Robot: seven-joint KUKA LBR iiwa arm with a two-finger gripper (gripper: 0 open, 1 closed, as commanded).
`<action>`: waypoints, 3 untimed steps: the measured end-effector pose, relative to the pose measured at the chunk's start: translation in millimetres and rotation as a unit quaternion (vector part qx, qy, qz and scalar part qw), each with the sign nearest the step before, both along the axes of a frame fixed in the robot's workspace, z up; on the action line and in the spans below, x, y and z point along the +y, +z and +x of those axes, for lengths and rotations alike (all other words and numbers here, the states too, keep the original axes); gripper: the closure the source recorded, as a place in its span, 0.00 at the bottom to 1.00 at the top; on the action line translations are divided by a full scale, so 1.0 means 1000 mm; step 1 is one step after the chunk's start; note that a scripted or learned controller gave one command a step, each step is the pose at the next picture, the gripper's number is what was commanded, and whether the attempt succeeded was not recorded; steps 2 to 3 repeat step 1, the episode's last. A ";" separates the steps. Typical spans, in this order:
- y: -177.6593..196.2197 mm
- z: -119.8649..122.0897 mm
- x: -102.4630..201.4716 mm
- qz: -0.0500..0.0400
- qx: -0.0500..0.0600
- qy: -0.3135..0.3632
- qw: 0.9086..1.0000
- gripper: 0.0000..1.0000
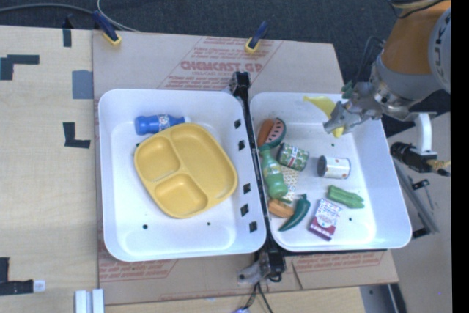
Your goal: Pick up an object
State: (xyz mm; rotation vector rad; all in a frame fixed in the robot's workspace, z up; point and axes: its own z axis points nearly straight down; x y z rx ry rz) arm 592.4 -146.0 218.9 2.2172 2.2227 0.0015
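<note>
1. Two white bins side by side on a cardboard sheet: left bin (pixel 117 179), right bin (pixel 388 209).
2. In the left bin: a yellow divided tray (pixel 185 169), tilted on the floor, and a blue bottle (pixel 156 123) lying just beyond the tray's far edge.
3. In the right bin, along the left wall: a watermelon slice (pixel 272 132), a green bottle (pixel 274 177), an orange piece (pixel 279 208) and a dark green pepper (pixel 296 212).
4. Near the middle: a small can with a green label (pixel 294 157) and a white cylinder (pixel 334 167) lying on its side, apart from each other.
5. Toward the near right: a light green pod (pixel 344 196) and a red and white packet (pixel 325 219).
6. At the far edge: a yellow object (pixel 319 105), just beside the gripper.
7. Gripper (pixel 338 122) over the far right part of the right bin, close by the yellow object; cannot tell whether wide or narrow, nor whether anything sits within.
8. Grey arm with orange band (pixel 414 40) reaching in from the right.
</note>
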 end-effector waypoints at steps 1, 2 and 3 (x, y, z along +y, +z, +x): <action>0.041 -0.022 0.040 0.000 0.001 0.000 1.000 1.00; 0.041 -0.022 0.040 0.000 0.001 0.000 1.000 1.00; 0.041 -0.022 0.040 0.000 0.001 0.000 1.000 1.00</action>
